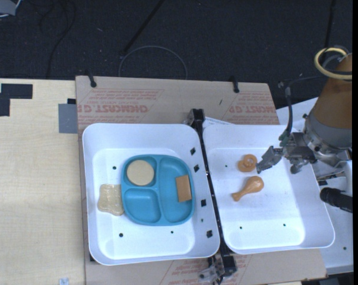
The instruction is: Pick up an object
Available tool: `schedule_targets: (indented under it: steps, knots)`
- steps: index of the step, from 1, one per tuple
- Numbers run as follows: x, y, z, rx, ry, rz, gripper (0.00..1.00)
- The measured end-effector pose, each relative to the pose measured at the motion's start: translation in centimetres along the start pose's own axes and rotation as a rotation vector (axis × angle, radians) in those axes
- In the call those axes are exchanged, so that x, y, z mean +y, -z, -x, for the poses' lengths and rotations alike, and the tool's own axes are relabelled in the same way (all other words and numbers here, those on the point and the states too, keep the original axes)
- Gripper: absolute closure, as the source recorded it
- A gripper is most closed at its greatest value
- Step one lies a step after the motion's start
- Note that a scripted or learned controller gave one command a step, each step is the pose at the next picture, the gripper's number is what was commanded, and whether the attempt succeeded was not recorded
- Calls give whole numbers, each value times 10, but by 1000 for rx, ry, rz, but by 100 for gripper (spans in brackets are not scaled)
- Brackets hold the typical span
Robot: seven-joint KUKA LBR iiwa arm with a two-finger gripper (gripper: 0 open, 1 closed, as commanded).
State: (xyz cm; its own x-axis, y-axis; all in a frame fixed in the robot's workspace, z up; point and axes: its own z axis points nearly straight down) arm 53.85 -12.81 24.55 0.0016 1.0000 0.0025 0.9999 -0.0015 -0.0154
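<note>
In the right bin [285, 236] lie two orange-brown toy foods. One is a small ring-shaped piece [247, 162], the other a drumstick [249, 188] just below it. My gripper [279, 165] hangs over the bin's upper right part, just right of the ring piece. Its two dark fingers are spread apart, one finger [266, 159] pointing at the ring piece, and nothing sits between them. The gripper is open.
The left bin [101, 141] holds a blue divided tray [149, 209] with a round tan disc [139, 172] and a brown slab [183, 188] on it. A pale beige piece [110, 199] lies beside the tray's left edge. A black clamp strip [202, 177] joins the bins.
</note>
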Motion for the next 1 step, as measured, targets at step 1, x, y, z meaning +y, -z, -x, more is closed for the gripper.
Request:
schedule_targets:
  steps: [1]
  knots:
    - [2,7,0,-1,2,12,0]
